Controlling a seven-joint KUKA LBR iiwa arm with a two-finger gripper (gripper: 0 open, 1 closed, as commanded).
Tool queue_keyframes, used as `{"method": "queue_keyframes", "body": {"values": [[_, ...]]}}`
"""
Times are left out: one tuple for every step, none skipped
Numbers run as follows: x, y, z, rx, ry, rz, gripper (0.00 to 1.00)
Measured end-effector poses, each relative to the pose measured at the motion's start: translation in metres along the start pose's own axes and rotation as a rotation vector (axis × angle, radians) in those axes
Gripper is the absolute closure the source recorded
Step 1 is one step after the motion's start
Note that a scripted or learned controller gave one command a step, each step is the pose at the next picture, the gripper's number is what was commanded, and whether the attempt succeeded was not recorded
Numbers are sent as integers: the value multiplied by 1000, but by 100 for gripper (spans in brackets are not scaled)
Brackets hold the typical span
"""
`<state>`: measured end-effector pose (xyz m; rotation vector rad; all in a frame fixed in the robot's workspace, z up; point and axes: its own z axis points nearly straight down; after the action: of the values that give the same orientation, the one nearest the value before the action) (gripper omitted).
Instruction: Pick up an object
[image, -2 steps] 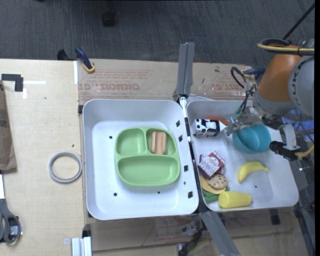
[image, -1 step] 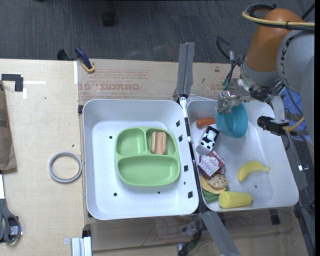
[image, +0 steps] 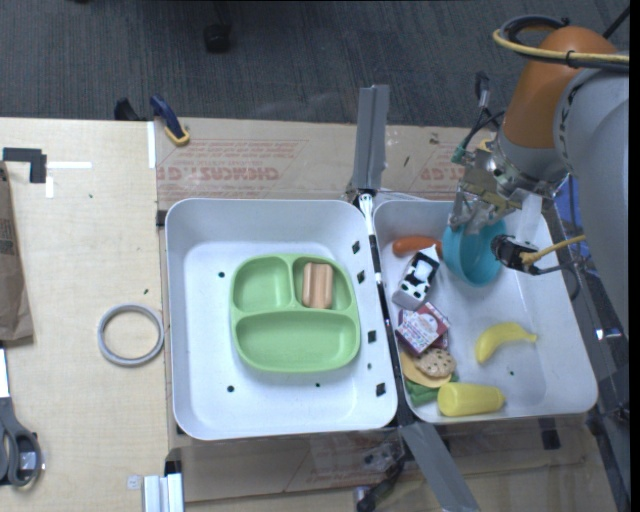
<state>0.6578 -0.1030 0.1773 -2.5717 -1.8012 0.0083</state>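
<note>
A robotics lab, by all signs: industrial arm (image: 560, 90) reaching over a plywood counter (image: 80, 250), two white bins (image: 185, 330) of toy food, cardboard sheet (image: 260, 165) beneath, tape roll (image: 130, 333), grey carpet (image: 250, 50).

My arm (image: 590, 100), upper right of frame: pale grey casing, with a rounded orange band (image: 545, 85) above the wrist. A yellow-and-black cable (image: 520, 28) loops over the band. Gripper (image: 478, 215) at centre right is dark metal with thin wiring.
</note>
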Motion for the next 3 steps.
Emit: {"method": "queue_keyframes", "body": {"values": [[-49, 24, 78, -13, 10, -14, 100], [-32, 13, 40, -5, 1, -218, 100], [-32, 13, 40, -5, 1, -218, 0]]}}
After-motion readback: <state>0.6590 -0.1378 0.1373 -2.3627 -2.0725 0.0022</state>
